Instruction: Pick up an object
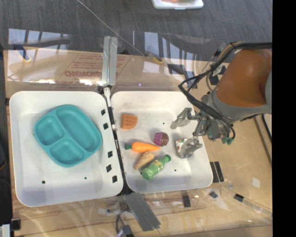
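Across pale wooden bench (240,185), under a sheet of clear reflective plastic taped at its corners: two shallow white bins side by side, touching along a central seam marked with small black tabs. Left white bin (27,185): holds a teal three-compartment plastic plate (68,134), lying tilted toward the far left corner. Right white bin (152,99): holds an orange waffle-patterned toy block (129,121) near the far side, a small purple round toy (161,138) at the middle, an orange toy carrot with a green tip (143,147) just beside it, a tan toy bread roll (144,160) touching a green toy bottle (155,168) toward the near side. Over that bin's right part: two-finger metal gripper (186,135) on the grey arm with an orange band (243,78), fingers spread wide apart, nothing between them, one finger (181,118) toward the far side and the other low at the bin floor. Looped around the wrist: black cables. Beyond the bench: dark ribbed carpet (55,14), with a white tray edge (178,3) at the top.
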Available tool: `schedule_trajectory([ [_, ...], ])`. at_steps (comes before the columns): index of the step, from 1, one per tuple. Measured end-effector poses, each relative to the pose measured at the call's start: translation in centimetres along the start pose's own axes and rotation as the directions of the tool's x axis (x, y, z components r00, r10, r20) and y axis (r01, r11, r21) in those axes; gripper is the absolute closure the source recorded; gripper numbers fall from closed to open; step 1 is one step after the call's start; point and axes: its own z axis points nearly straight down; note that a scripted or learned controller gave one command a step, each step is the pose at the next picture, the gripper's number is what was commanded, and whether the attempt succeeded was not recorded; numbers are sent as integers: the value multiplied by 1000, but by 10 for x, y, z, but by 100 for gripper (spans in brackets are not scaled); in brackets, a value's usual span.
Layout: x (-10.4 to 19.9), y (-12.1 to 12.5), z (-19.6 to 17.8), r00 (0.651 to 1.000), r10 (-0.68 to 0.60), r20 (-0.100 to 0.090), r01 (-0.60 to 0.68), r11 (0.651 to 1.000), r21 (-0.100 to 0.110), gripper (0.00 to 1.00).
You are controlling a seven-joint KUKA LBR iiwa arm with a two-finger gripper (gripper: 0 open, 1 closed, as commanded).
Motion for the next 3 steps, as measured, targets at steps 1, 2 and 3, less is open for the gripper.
schedule_trajectory([
  [1, 29, 0, 164, 943, 332, -1, -332, 943, -1, 0],
  [2, 27, 2, 154, 946, 324, 1, -324, 946, -1, 100],
  [3, 5, 53, 168, 753, 658, 0, -658, 753, -1, 100],
])
